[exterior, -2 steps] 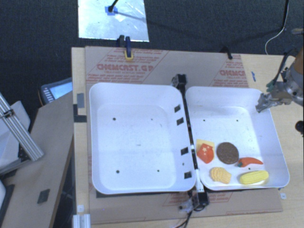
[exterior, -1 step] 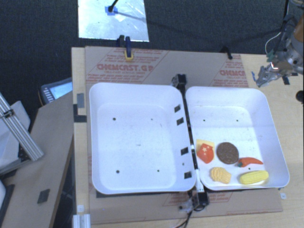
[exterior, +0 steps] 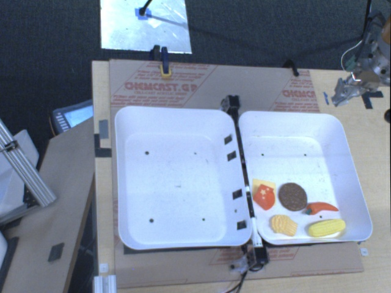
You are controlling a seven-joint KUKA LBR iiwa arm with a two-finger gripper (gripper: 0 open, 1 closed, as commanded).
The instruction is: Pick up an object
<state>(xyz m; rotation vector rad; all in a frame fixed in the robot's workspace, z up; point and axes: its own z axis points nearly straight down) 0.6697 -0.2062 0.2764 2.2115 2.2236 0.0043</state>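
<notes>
Camera view: gripper [exterior: 343, 94] raised beyond right bin [exterior: 342, 139].

Five toy foods [exterior: 293, 196] lie clustered in the right bin's [exterior: 287, 133] near corner.
</notes>
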